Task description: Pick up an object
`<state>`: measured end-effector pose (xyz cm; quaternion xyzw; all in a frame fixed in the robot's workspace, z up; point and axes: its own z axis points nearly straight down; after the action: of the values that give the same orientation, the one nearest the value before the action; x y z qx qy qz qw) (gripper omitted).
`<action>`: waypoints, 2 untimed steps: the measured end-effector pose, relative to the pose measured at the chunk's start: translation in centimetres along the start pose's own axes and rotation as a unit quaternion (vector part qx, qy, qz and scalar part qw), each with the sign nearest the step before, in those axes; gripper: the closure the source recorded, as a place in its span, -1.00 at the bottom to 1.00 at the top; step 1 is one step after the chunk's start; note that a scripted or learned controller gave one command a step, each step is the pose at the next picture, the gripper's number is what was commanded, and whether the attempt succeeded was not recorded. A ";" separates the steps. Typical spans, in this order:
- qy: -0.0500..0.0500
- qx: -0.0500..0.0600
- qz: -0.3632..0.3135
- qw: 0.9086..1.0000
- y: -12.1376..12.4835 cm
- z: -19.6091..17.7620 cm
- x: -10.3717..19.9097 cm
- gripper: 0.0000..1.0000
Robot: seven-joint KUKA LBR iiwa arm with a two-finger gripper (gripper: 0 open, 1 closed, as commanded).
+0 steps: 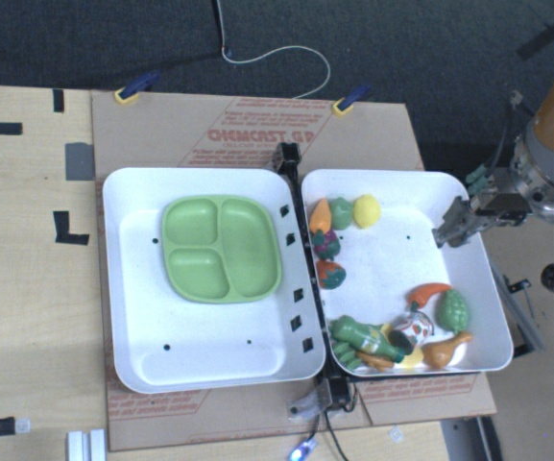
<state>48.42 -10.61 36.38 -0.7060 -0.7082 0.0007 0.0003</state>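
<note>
You are watching the gripper point(452, 230), jaw state unclear, hovering at the right bin's point(401, 248) upper-right rim, toys point(401, 332) lying lower-left

Arm enters from right side of view, over right-hand bin's point(406, 185) far right corner. Orange band visible at frame's right edge, above wrist; grey wrist housing just below and left of it. Wrist angled down and leftward toward bin's right wall. Gripper point(452, 230) dark, sits at bin's upper right rim, tips pointing down-left, just inside wall. Nothing seen between fingers. Finger spread too dark and small to judge. Thin cable runs up along wrist, outside bin's corner.
</note>
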 end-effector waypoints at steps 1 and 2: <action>0.001 -0.003 -0.003 1.000 0.0 -6.0 7.3 1.00; 0.000 -0.002 -0.001 1.000 2.5 -9.3 11.1 1.00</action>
<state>50.91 0.53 45.70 -0.7052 -0.7090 -0.0013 -0.0012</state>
